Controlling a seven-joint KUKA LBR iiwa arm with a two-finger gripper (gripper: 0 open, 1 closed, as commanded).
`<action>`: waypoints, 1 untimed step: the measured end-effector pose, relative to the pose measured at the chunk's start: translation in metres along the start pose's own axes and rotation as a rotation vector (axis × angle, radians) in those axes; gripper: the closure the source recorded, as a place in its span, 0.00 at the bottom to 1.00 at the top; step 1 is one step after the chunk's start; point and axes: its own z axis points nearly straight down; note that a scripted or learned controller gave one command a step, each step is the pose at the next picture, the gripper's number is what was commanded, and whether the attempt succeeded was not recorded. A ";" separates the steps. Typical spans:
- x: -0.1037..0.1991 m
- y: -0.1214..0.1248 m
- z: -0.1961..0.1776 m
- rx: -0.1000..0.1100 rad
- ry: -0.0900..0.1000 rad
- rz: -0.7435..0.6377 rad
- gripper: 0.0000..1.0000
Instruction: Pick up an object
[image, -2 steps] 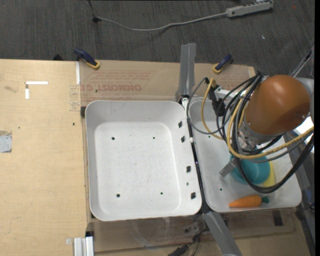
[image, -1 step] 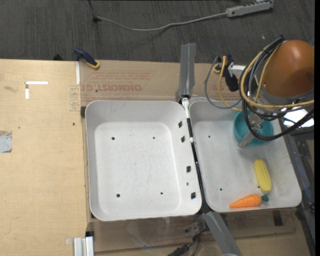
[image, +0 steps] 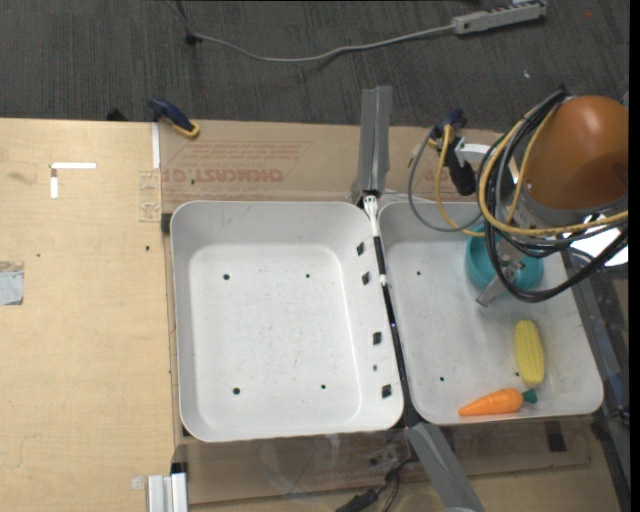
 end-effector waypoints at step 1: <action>-0.102 -0.017 0.003 -0.002 -0.003 -0.255 0.00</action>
